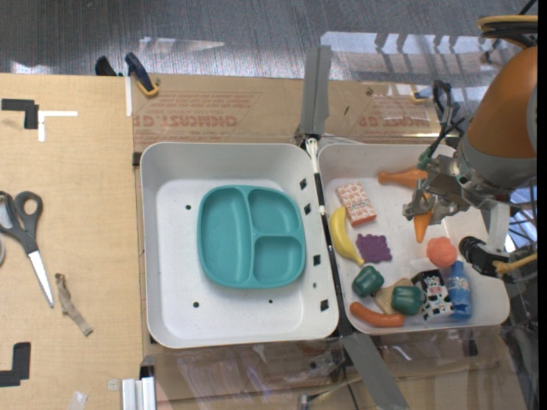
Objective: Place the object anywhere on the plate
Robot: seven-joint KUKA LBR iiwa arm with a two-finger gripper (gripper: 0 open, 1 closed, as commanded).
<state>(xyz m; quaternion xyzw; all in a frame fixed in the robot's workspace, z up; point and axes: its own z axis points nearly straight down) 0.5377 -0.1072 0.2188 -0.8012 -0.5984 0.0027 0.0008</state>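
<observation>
The gripper [425, 205] hangs over the back of the right bin [491, 314], and a small orange carrot-shaped toy [422, 225] seems to be pinched between its fingers, pointing down; another orange piece [402, 177] lies just behind it; the teal plate [252, 237] with three parts sits in the middle of the left bin [162, 254], well apart from the gripper; the right bin also has a yellow banana [344, 236], a purple piece [373, 248], a pink block [355, 204], an orange ball [441, 251], two green pieces [368, 280], a red sausage [376, 316] and a blue bottle [460, 290]; scissors [27, 237] lie on the table [68, 169] to the left.
</observation>
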